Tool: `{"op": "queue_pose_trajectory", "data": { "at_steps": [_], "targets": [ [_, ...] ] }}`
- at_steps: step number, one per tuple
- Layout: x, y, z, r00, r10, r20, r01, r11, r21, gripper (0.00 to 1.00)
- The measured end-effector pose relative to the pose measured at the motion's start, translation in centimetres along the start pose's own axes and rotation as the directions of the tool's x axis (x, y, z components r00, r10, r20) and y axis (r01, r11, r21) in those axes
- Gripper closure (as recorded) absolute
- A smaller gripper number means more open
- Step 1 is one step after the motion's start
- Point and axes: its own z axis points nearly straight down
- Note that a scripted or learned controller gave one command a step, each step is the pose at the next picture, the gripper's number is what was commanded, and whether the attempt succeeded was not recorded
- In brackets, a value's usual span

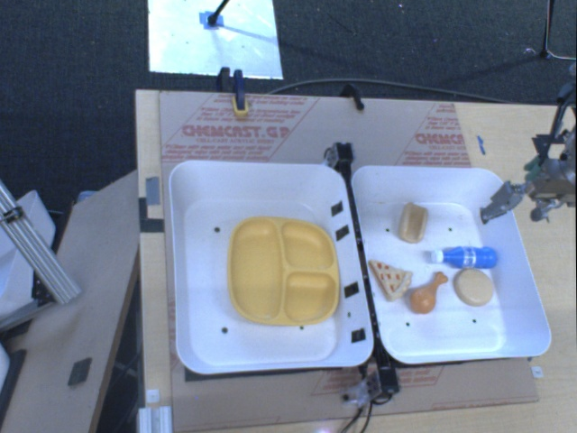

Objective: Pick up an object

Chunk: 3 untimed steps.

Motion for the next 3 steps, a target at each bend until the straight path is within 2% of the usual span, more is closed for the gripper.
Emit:
{"op": "queue_pose_trajectory", "data": {
  "at_steps": [1, 3],
  "targets": [
    [0.1, 0.2, -0.6, 1.0, -0.003, 0.002, 0.003, 1.0, -0.011, 0.0],
    [0.3, -0.2, 7.9, 1.0, -0.002, 0.002, 0.002, 1.0, -0.01, 0.0]
  ]
}}
